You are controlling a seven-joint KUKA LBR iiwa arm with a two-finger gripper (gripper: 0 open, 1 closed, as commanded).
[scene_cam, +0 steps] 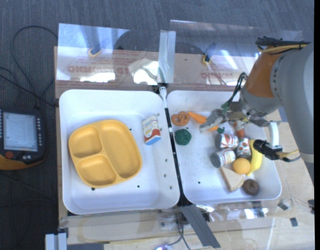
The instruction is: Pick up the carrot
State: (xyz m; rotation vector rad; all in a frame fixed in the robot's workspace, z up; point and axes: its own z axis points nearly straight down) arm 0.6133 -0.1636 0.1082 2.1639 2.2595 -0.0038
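The carrot (197, 117) is a small orange stick lying in the right bin (201, 189), near the bin's far left part. My gripper (215, 123) hangs low over the bin just to the carrot's right, close to its tip. Nothing shows whether it touches the carrot. The grey arm with its orange band (261, 79) reaches in from the right above it.
An orange pretzel-shaped toy (180, 119) and a green toy (183, 136) lie left of the carrot. Two cans (226, 149), an orange (242, 166), a banana (257, 155), a bread slice (232, 180) and a brown doughnut (250, 187) crowd the right side. The left bin (71, 202) holds a yellow divided plate (104, 152) and a small carton (151, 129).
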